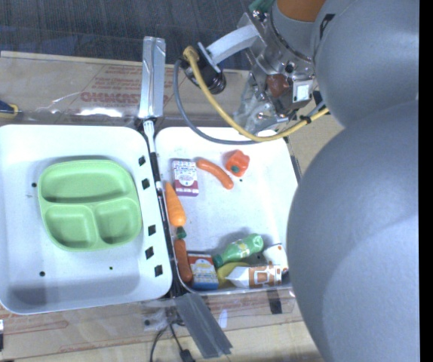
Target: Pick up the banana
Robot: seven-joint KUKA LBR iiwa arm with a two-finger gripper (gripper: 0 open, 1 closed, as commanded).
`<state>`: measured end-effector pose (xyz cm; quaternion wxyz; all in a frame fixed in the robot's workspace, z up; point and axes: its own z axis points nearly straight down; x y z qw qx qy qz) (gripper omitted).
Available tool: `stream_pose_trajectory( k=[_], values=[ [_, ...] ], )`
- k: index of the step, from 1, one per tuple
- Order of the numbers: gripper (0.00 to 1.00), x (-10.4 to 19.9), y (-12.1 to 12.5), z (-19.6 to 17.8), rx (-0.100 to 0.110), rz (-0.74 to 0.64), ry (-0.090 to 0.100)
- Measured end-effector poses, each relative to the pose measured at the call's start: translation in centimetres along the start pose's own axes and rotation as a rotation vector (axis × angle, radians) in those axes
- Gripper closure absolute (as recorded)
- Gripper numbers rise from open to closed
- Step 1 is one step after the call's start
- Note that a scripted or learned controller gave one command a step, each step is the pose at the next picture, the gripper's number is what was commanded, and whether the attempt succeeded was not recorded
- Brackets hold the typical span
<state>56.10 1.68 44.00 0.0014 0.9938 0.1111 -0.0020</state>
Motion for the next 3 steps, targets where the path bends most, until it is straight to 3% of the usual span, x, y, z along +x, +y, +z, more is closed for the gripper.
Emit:
stream_pose_trajectory(
  k=[1,2,3],
  values=[
    [1.0,-0.3,-1.0,1.0,0.002,0.016,-0.001],
    [1.0,3.7,-6.7,7.5,0.0,-0.007,-0.002],
    [1.0,-3.2,-10.5,-0.1,0.0,-0.149,0.003]
  ],
)
